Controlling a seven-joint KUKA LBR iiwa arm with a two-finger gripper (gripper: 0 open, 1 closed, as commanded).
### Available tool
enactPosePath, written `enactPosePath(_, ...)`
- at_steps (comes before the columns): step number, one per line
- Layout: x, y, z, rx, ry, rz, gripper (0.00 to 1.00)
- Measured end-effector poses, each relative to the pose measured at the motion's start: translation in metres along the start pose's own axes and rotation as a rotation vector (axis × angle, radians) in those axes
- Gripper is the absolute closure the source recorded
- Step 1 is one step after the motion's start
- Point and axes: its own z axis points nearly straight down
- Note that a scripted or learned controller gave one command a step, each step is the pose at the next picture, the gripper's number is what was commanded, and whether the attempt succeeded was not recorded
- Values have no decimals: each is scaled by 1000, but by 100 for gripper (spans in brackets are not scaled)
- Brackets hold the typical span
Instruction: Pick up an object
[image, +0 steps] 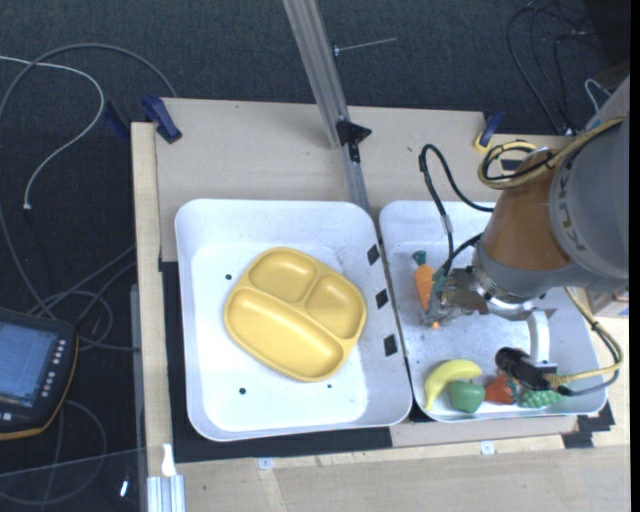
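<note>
Your table (250, 130) carries two white bins. Left bin (200, 300): yellow divided plate (295, 313). Right bin (400, 225): arm over it, gripper (440, 308) low, just right of the carrot (424, 283), possibly touching; grip state unreadable. Banana (447, 377), green fruit (466, 397) near front edge.

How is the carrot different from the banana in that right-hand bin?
The carrot is orange, slim and straight; the banana is yellow, thicker and curved. The carrot lies beside the pincer; the banana sits near the bin's front edge, against a green fruit. Both share the right bin.
</note>
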Motion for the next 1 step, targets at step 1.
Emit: enactPosePath(1,1,-1,-43,-5,-3,-1,100)
